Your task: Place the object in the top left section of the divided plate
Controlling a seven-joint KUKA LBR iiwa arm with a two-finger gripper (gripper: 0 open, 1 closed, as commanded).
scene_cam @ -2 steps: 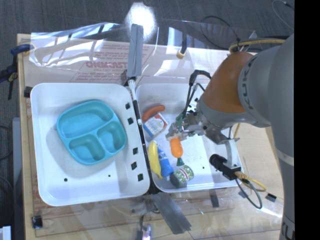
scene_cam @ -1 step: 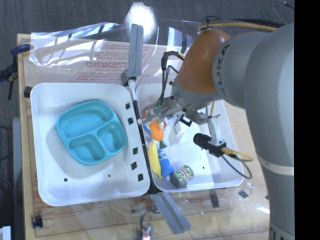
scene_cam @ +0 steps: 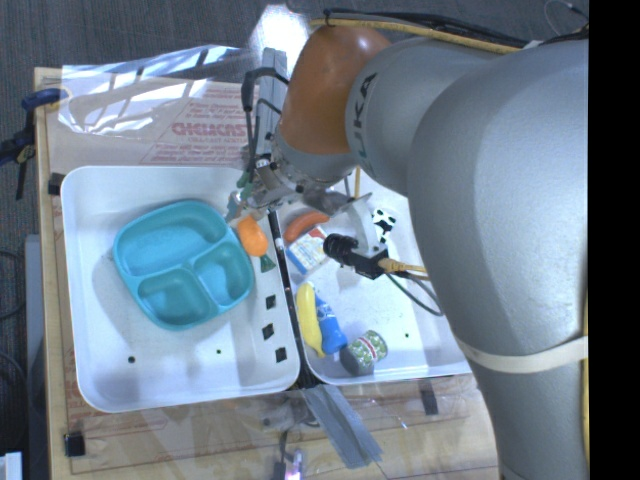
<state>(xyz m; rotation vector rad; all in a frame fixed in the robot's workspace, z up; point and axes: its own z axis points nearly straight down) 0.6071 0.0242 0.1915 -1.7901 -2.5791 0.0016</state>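
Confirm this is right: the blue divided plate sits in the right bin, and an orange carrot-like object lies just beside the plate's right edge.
One thing is wrong: the blue divided plate sits in the left bin, not the right one. The camera view shows this. The rest holds: an orange carrot-like object lies just beside the plate's right edge.

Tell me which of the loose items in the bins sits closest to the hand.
The orange carrot-like piece, right below the hand, beside the blue divided plate. The yellow banana, blue item and green can lie farther away in the right bin.
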